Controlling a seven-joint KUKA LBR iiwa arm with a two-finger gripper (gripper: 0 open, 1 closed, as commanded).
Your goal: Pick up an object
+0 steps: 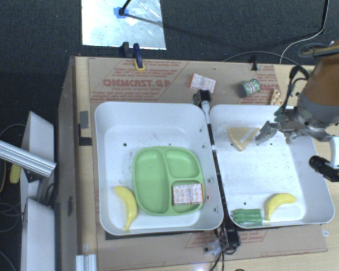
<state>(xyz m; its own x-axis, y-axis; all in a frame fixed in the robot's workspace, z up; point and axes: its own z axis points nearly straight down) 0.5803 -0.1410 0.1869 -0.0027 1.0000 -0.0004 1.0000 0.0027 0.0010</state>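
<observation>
**Q:** Nearest you, what lies along the near edge of the bins?

**A:** Near the front wall of the right white bin (322, 208) you have a small green rectangular packet (247, 216) and, just beside it on the right, a curved yellow plastic banana (279, 203). In the left white bin (110, 151) a second yellow banana (126, 205) lies against the left near edge of a light green divided plastic plate (158, 176). A small white box with red print (187, 194) sits in that plate's near right compartment.

**Q:** Where is your tool, and is it gripping anything?

**A:** Your grey two-finger gripper (265, 133) reaches in from the right, over the far part of the right bin. I cannot tell whether it is released or clenched; the tips are too small and dark to read. Nothing is visibly held between them.

**Q:** Which object is it after?

**A:** Judging by position, the pale yellow wedge, shaped like a slice of cheese (240, 136). It lies in the far left part of the right bin, just beside the gripper's tip, perhaps touching it.

**Q:** Which step is this, and what does the next move call for?

**A:** You look to be at the approach, with the grasp not yet made. Next, you would need to bring the tool squarely over the wedge, straddle it and close. The wedge is low and flat, so it may slide away.
</observation>
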